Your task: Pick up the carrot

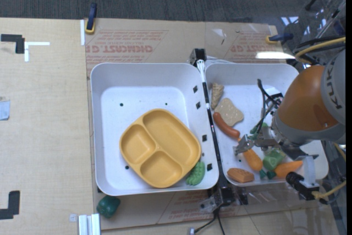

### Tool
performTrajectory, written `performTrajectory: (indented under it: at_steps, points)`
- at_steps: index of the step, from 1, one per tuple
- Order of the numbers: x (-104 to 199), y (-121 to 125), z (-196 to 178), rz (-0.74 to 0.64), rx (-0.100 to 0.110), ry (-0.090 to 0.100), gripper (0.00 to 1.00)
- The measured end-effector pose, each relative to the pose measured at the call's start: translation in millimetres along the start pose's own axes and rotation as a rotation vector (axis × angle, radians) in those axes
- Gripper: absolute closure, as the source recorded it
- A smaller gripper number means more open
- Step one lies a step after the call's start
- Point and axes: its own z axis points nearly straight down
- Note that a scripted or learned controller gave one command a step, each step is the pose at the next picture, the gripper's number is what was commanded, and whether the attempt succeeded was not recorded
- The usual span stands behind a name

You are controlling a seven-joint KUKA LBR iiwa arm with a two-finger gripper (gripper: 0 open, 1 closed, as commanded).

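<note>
carrot (252, 160) – right bin (242, 71), near front, beside toy sausage (226, 125) | gripper (246, 146) – just above its upper end, open/shut: cannot tell | advice: straddle carrot's width, close squarely, lift straight

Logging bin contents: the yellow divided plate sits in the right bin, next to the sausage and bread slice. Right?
Not quite. The camera view shows the yellow divided plate in the left bin; the sausage and bread slice lie in the right bin.
</note>
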Motion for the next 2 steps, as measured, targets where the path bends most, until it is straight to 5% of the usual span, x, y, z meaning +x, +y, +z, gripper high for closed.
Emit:
performTrajectory:
  at_steps: [1,2]
  points:
    - [-1,2,-9,0.006,-0.002,-0.001,1.0]
    - [46,34,-100,0.577,0.0,-0.003,1.0]
